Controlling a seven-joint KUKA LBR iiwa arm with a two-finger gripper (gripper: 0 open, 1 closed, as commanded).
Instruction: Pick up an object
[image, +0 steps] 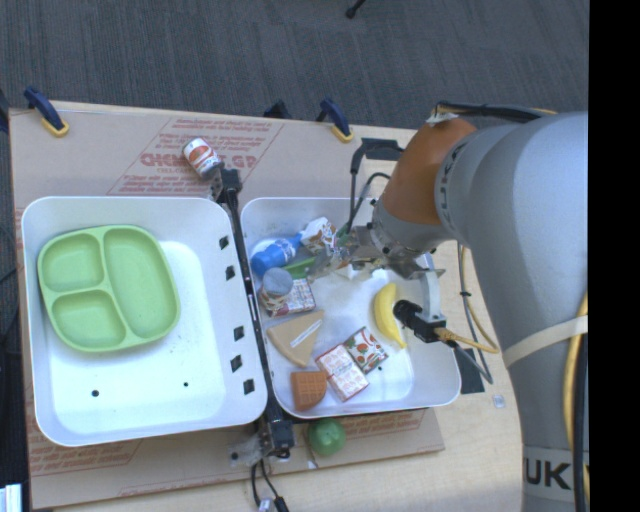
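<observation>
Over the right bin (440, 385) we see the gripper (352, 250), its grip state hidden by the wrist. Nearest pick, the banana (386, 315), lies toward 5 o'clock from it, long axis running 12-to-6.

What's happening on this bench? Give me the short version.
A grey robot arm reaches from the right into the right bin, its gripper low among the clutter near a blue bottle. A banana, a wedge of cheese and small packets lie around it. Nothing looks lifted yet. The left bin holds a green divided plate.
</observation>
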